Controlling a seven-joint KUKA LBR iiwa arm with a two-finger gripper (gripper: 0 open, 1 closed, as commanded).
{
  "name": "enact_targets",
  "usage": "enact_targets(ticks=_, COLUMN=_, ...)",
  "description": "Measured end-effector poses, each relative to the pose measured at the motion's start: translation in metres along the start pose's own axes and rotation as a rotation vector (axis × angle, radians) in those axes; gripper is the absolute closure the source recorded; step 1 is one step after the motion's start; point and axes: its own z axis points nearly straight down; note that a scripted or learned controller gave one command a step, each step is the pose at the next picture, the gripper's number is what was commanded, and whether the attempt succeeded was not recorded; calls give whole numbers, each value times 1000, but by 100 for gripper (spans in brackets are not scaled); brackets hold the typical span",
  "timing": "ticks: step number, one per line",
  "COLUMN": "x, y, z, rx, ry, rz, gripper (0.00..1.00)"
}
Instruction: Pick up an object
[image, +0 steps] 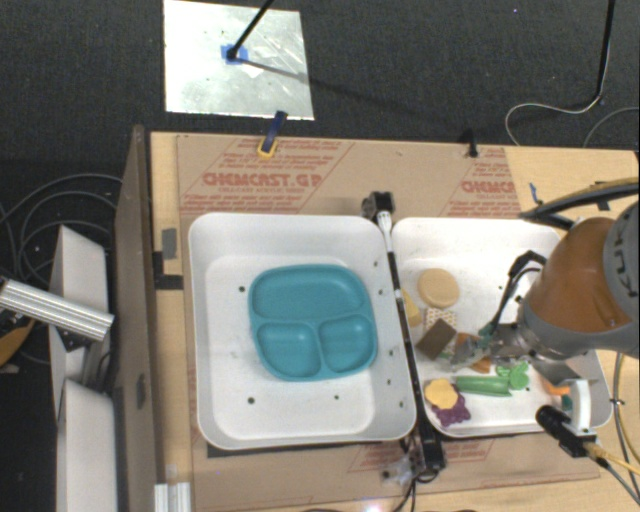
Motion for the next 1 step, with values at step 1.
enact_targets(ticks=1, x=6, y=1, z=0, rx=-4, ry=-4, rz=-1, gripper=0)
